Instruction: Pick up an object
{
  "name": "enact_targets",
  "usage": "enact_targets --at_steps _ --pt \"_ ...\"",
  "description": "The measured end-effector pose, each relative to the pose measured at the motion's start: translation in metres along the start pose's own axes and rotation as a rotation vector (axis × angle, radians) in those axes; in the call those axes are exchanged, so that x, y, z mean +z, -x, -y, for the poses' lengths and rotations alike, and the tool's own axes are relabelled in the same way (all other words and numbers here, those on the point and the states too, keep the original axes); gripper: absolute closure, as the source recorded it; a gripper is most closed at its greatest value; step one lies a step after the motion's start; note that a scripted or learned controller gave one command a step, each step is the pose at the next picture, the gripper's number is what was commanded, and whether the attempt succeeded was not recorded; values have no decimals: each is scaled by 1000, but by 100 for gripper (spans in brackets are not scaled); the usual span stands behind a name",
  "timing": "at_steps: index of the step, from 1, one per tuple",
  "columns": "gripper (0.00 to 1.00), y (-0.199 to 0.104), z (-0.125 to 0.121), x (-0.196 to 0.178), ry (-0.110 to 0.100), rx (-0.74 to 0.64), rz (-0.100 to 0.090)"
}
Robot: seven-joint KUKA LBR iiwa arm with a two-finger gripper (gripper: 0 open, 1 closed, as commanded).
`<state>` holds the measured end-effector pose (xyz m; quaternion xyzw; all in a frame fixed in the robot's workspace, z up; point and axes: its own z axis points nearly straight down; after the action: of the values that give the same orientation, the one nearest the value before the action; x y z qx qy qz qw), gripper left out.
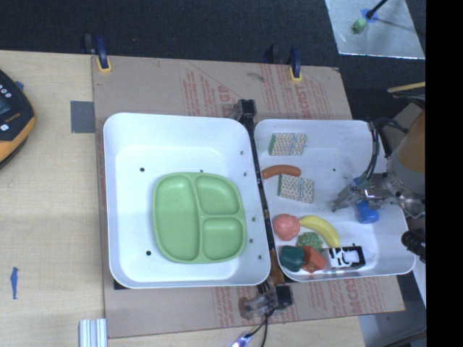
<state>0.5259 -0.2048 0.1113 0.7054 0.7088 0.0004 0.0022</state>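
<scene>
My gripper point(354, 196) is low over the right side of the right bin point(327, 132), with the arm coming in from the right edge. A small blue object point(367, 213) lies just below and to the right of the gripper, close to it or touching it. The view does not show whether it is held. Further left in this bin are a brown sausage point(281, 171), two green patterned sponges point(288, 144) point(296, 188), a pink-red ball point(286, 226) and a yellow banana point(320, 228). A dark green piece point(292, 257), an orange piece point(314, 259) and a black-and-white item point(346, 256) sit there too.
The left bin point(123, 136) holds a light green divided plate point(198, 217). A black divider rail point(257, 186) runs between the bins. Cables point(374, 154) hang by the arm at the right bin's far right. A yellow-and-black device point(11, 118) lies at the bench's left edge.
</scene>
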Motion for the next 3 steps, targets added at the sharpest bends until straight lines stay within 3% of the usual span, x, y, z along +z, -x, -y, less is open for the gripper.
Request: enact_targets --at_steps 2,3 --pt "0 6 -130 20 -7 0 -3" --pt "100 7 -129 10 -15 -5 -1"
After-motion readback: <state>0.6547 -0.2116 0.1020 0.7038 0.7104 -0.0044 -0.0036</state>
